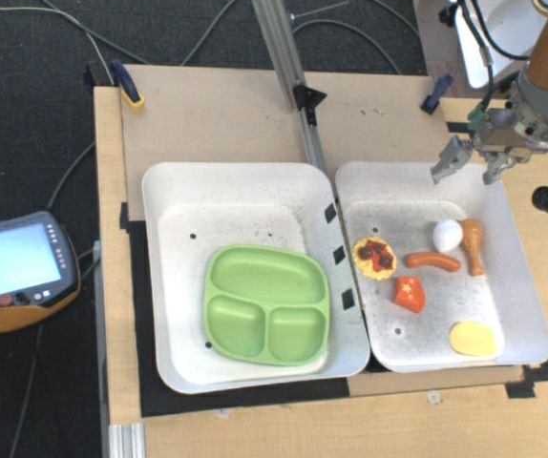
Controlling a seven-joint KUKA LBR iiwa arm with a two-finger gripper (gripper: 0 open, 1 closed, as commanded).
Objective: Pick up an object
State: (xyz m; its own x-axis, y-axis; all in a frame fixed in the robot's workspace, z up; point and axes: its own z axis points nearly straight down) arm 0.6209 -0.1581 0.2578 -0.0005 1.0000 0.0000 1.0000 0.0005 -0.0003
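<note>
The pincer [473,163] hangs spread wide and empty above the right bin's [522,299] far edge. The toy foods lie below: egg [447,235], sausage [433,260], drumstick [473,245]. These three crowd together, so a descending grab could nudge neighbours or slip off.

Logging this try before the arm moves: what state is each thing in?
gripper: open, above the right bin's far rim, holding nothing
green tray: flat in left bin, compartments bare
egg: loose, touching drumstick
sausage: lying flat
pizza slice: flat
</note>
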